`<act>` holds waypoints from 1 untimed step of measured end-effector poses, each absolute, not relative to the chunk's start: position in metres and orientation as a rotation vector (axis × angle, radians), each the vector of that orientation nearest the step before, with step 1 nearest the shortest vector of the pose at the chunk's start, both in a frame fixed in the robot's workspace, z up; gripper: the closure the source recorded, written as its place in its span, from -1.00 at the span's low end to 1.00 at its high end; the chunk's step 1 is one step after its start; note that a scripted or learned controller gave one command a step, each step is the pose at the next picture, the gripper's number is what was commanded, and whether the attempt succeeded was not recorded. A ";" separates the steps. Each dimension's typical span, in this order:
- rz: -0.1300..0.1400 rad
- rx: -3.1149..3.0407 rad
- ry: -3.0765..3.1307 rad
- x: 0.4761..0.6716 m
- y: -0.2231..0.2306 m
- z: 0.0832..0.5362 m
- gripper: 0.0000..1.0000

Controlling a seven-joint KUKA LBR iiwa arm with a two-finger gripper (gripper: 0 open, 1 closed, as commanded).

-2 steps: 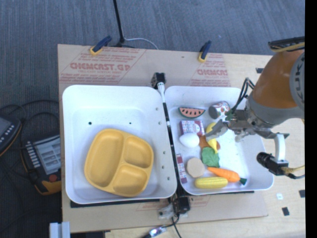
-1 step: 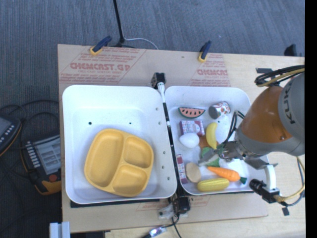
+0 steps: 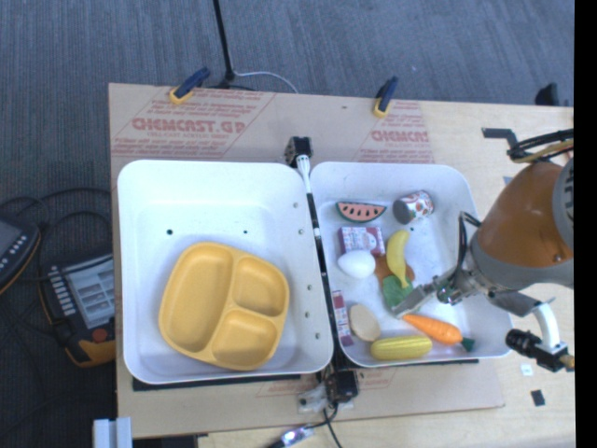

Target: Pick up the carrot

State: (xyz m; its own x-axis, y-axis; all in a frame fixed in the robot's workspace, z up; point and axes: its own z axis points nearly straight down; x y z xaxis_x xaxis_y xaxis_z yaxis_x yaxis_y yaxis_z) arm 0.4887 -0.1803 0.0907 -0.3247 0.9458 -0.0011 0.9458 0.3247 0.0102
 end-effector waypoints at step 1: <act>0.002 1.463 2.756 0.490 -0.114 0.091 -1.00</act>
